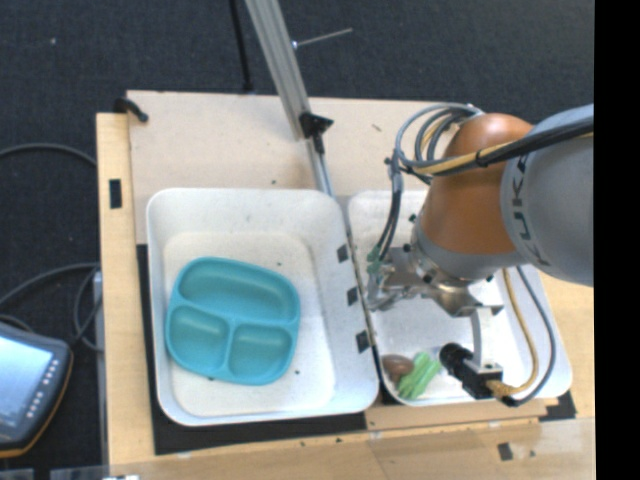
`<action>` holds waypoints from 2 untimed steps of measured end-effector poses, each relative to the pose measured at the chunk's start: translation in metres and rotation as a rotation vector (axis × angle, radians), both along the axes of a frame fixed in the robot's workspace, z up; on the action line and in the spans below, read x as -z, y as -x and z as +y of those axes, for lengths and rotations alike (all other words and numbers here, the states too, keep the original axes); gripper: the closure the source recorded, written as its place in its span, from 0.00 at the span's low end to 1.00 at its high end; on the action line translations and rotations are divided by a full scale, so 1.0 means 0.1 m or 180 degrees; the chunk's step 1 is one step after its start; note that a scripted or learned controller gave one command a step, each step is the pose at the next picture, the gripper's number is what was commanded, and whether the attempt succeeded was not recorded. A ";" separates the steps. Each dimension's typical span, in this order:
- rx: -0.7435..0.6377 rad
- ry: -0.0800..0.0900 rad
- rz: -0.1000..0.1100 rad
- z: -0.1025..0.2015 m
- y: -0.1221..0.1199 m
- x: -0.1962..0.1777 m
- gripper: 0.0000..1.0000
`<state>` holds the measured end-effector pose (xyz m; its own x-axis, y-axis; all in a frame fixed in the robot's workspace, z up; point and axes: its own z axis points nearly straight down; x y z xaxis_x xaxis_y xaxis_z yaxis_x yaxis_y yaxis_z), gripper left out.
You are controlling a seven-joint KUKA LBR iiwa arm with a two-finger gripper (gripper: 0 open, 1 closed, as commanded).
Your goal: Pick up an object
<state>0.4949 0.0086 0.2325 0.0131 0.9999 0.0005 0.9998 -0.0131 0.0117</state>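
Note:
A green elongated object (422, 376) lies at the near edge of the right bin (372, 211), with a small brown rounded object (398, 366) touching its left side. My gripper (385, 290) hangs over the left part of the right bin, just above and to the left of these two things. The orange band and grey arm cover most of the bin's middle. Nothing shows between the gripper's fingers.
The left bin (200, 208) holds a blue three-compartment tray (233, 320). A slanted metal rail (285, 63) runs from the top down to the gap between the bins. Cables loop around the wrist over the right bin.

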 end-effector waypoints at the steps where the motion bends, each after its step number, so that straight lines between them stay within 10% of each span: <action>1: -0.0056 0.0002 0.0036 0.30 -0.30 0.16 1.00; 2: -0.0057 0.0000 0.0045 0.61 -0.01 0.33 1.00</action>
<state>0.4960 0.0698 0.1998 -0.0047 1.0000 0.0006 1.0000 0.0047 -0.0025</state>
